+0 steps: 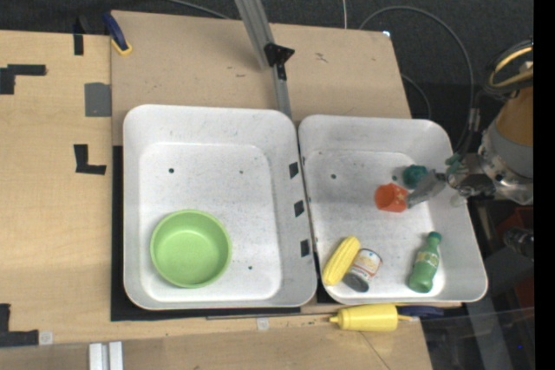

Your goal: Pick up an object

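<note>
Yellow squeeze bottle [368, 318] lies on the table just outside the right bin [364, 130]. Gripper [431, 183] sits low over that bin's right side; whether it is closed cannot be told. Just beside it lies a teal piece [414, 175] and a small orange object [391, 198], judged light, rigid and best taken across its width. Near: green bottle [424, 263], toy corn [341, 261], small can [365, 264]. Left bin [208, 121] holds a green bowl [190, 248].
</note>
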Robot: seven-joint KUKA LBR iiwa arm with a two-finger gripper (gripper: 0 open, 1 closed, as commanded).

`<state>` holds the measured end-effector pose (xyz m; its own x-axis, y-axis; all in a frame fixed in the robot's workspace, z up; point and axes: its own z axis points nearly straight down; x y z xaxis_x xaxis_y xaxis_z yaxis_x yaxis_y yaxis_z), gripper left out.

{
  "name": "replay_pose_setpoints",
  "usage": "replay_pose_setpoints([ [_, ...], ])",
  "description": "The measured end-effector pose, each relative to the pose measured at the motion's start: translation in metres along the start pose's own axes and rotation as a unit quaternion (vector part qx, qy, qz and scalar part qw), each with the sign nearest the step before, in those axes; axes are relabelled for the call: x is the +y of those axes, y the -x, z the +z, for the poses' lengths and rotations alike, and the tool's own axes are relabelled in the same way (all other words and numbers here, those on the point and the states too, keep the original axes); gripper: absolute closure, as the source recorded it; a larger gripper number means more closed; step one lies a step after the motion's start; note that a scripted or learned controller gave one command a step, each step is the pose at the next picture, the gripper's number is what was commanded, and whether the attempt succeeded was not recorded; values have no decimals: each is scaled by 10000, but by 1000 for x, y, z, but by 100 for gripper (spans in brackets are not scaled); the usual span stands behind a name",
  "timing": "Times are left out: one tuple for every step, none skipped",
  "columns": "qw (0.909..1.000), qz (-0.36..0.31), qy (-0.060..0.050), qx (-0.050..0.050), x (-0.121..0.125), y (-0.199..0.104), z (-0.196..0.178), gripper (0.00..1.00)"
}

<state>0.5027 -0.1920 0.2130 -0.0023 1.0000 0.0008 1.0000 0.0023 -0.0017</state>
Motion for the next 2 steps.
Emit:
replay_pose_setpoints([
  [10000, 3, 0, 0, 0, 0, 0, 0],
  [10000, 9, -22, -1, 3, 9, 54, 0],
])
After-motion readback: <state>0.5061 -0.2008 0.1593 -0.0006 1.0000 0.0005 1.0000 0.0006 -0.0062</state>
